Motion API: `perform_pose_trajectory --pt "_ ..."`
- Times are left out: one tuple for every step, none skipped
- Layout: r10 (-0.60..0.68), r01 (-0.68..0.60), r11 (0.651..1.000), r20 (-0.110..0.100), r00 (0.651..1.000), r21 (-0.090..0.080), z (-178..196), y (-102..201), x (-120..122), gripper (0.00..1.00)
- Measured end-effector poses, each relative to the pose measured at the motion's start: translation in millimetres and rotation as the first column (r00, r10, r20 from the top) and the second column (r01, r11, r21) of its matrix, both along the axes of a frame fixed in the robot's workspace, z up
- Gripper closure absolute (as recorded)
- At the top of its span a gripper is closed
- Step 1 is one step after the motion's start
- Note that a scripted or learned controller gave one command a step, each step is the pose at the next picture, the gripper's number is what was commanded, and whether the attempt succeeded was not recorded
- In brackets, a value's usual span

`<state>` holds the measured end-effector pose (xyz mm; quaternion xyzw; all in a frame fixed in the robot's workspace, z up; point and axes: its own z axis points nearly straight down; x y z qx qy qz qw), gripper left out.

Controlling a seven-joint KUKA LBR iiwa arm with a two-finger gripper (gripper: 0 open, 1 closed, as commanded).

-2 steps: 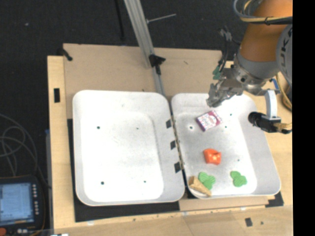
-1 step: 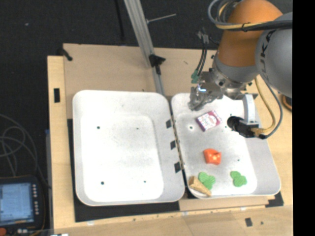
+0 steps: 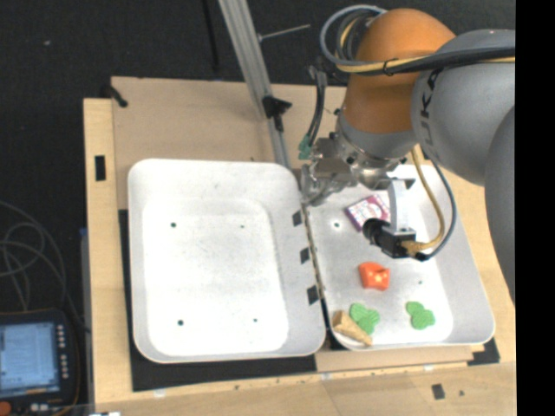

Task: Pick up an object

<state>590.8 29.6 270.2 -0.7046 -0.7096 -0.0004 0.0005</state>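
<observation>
Purple packet (image 3: 367,208) loose near right bin's (image 3: 464,267) far edge, just beside gripper (image 3: 323,180) poised over far left corner, probably as nearest pick. Spread or pressed: cannot tell.

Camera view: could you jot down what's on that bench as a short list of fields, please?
left bin: white, shallow
right bin: holds the small items
purple packet: beside the arm's wrist
orange piece: mid-bin
green pieces: one near the front rim, one to its right
tan piece: touching the first green piece
pincer: at the right bin's back left corner
</observation>
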Motion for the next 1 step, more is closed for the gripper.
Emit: perform_pose_trajectory --pt "-0.001 0.001 1.000 -0.002 1.000 -0.001 -30.9 50.1 -9.0 1.00"
